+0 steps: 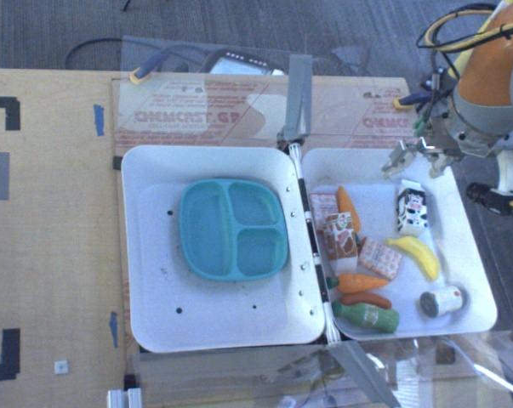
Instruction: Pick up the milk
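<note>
gripper (pixel 418 158) open above milk (pixel 412 208), apart

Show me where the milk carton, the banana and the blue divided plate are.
milk carton (pixel 412 209), camera view, its cow-patterned face.
banana (pixel 418 256), camera view, middle of its curve.
blue divided plate (pixel 207 228), camera view, floor of its large left compartment.

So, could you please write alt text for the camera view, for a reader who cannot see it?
A robot gripper hovers over the far edge of the right bin, just beyond a cow-patterned milk carton lying among a banana, carrots and other toy food. The left bin holds a teal divided plate.
</note>
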